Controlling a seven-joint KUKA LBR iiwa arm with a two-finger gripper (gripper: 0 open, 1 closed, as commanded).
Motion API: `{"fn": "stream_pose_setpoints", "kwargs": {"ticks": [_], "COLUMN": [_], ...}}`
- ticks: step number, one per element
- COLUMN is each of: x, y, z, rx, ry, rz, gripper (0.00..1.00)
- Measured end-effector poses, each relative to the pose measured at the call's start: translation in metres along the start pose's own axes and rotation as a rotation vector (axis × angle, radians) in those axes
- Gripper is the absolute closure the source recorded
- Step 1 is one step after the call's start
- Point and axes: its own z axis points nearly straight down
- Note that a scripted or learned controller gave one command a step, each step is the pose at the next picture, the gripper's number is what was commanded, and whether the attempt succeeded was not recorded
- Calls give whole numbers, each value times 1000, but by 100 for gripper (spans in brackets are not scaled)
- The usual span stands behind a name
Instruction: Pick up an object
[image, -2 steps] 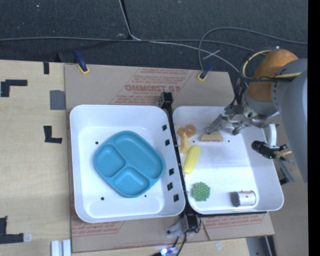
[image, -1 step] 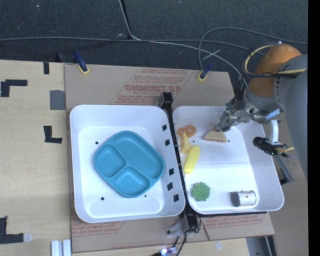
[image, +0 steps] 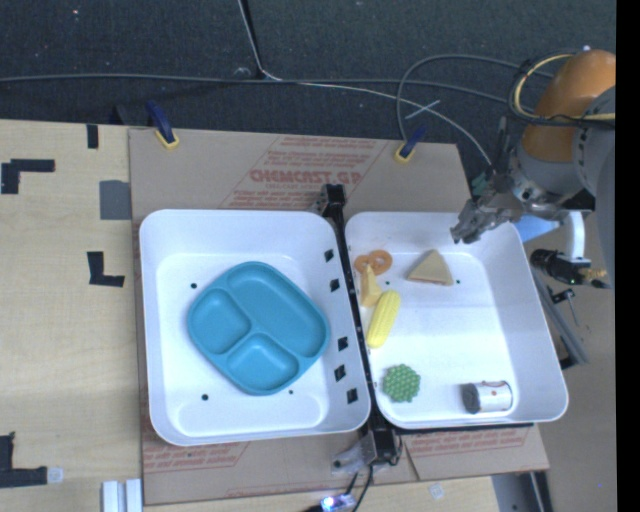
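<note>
Two shallow white bins sit side by side on a sheet of printed cardboard (image: 300, 175), which is held at its top edge by two yellow-and-blue clamps (image: 165, 135). The left bin (image: 165, 300) holds a blue divided plate (image: 258, 326), lying flat near its middle with three compartments facing up.

The right bin (image: 500, 320) carries the loose items. Along its left wall lie an orange pretzel-shaped toy (image: 375, 263) and, just below it, a yellow corn cob (image: 383, 318), with a pale yellow piece (image: 367, 288) tucked between them and touching the divider. A tan wedge, probably toy bread or cheese (image: 431, 269), lies toward the upper middle of that bin. Lower down, a green knobbly ball (image: 401, 382) sits near the left wall, and a small silver can (image: 487, 397) lies on its side in the lower right corner.

The arm comes in at the upper right of the frame, its orange band (image: 570, 100) high above the bench. The gripper (image: 468, 232) hangs over the top edge of the right bin, up and to the right of the tan wedge and apart from it. Nothing sits between its dark fingers, and from this slant I cannot tell how wide they stand. Cables (image: 440, 90) loop across the dark floor behind it, and a black clip (image: 333, 197) sits where the two bins meet at the top.
</note>
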Motion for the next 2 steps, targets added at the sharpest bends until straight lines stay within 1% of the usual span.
{"fn": "stream_pose_setpoints", "kwargs": {"ticks": [1, 2], "x": [6, 6], "y": [-4, -3], "z": [-47, -93], "rx": [0, 1], "ry": [1, 1], "rz": [-1, -1], "gripper": [100, 100]}}
